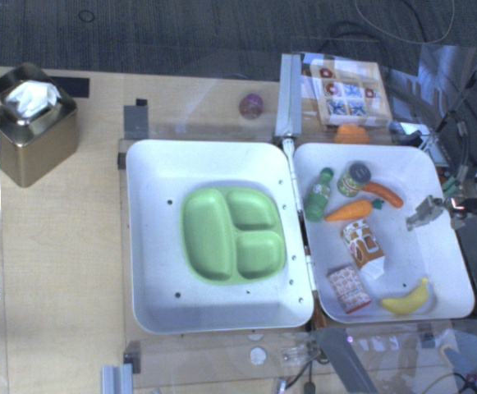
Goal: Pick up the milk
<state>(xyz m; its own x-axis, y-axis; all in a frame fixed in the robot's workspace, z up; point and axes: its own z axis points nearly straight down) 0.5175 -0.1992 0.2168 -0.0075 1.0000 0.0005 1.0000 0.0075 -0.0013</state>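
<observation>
Roughly at the middle of the right bin [447, 245] lies the milk [362, 244], a small carton printed in orange, brown and white, on its side with its long axis running slantwise and its lower end pointing toward the bin's near edge. We judge it light and fairly stiff, though a carton's walls would give under a hard squeeze, and its printed faces look smooth enough to slip; the sound hold, as we see it, is across the two long flat sides at mid-length, not over the tapered end. Just above it, close to touching, sits an orange carrot [349, 211], and past that a second orange vegetable [383, 194], a small green bottle [318, 193] standing against the bin's left wall, and a dark-lidded jar [354, 179]. Just below the milk lies a flat red-patterned packet [349, 289], and to its lower right a yellow banana [408, 300] near the bin's front corner. The carrot and the packet leave little spare room beside the carton, so we would come down squarely. The claw [424, 213] hangs over the right part of this bin, well apart from the milk and holding nothing; whether it is spread or closed we cannot tell. The left bin [152, 302] holds a green divided plate [232, 235] with three bare wells. On the tabletop [57, 261] to the far left stands a bronze-coloured box [29, 125] with white tissue showing.
</observation>
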